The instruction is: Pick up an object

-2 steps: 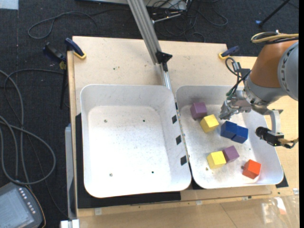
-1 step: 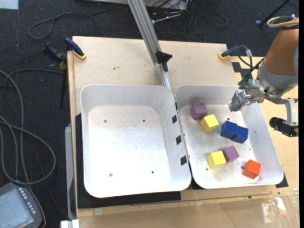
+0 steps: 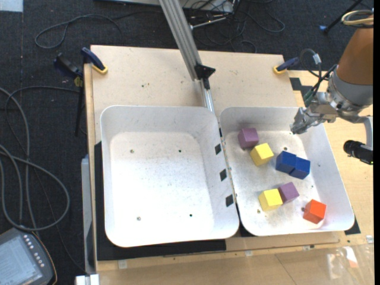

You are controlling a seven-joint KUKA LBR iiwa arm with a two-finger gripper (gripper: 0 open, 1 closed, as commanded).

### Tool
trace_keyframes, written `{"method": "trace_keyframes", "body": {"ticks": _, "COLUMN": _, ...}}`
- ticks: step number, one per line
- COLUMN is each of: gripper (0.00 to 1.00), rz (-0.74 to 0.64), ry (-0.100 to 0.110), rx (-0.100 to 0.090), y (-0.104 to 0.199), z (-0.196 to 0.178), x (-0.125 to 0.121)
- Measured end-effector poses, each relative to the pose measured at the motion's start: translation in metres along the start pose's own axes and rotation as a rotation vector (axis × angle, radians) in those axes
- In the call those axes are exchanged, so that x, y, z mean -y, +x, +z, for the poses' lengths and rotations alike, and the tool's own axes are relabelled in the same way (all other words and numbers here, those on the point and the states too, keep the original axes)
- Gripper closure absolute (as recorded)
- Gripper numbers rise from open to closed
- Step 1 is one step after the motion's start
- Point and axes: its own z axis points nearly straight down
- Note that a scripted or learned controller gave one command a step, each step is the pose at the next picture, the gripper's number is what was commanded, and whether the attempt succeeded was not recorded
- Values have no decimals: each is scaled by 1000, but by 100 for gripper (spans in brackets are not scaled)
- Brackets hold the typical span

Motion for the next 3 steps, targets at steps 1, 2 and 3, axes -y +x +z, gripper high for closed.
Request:
{"method": "trace_keyframes", "body": {"ticks": 1, "gripper": 100, "rz": -7, "ry": 3, "rx": -3, "y": 58, "z": -12, "x": -2}}
{"method": "trace_keyframes", "body": {"ticks": 2, "gripper": 100, "rz": -7, "ry": 4, "rx": -5, "y": 113, "z": -23, "x": 1}}
{"method": "trace_keyframes", "body": {"ticks": 3, "gripper": 100, "rz": -8, "ry": 7, "rx": -4, "y": 178, "z": -16, "x": 7}}
